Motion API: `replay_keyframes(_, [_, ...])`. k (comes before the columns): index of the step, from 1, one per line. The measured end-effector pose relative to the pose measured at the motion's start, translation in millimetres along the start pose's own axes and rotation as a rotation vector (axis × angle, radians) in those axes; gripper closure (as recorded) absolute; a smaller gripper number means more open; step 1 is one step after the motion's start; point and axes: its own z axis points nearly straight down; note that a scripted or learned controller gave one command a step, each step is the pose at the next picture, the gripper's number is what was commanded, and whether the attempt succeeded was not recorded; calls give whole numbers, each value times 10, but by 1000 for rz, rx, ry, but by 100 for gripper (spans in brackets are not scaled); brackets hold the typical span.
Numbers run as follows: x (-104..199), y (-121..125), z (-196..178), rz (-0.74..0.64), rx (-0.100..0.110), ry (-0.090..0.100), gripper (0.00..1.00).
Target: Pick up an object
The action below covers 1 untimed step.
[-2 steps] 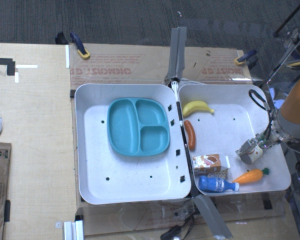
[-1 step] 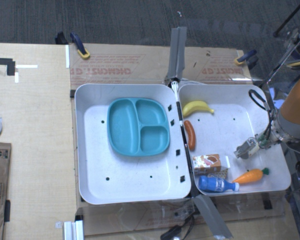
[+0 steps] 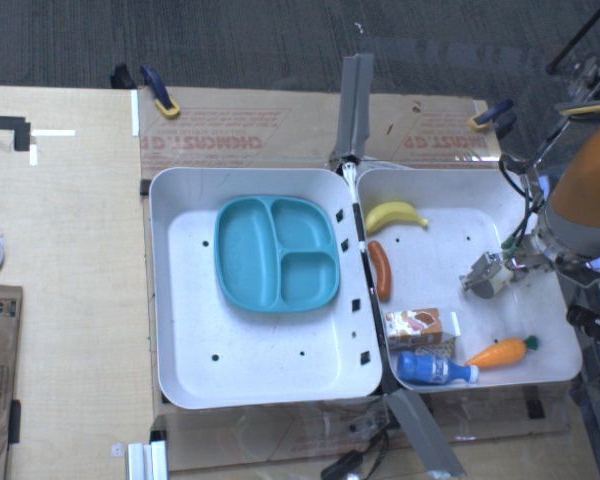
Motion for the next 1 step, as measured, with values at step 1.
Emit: replay_keyframes(1, [-2, 15, -79, -3, -1, -1, 100])
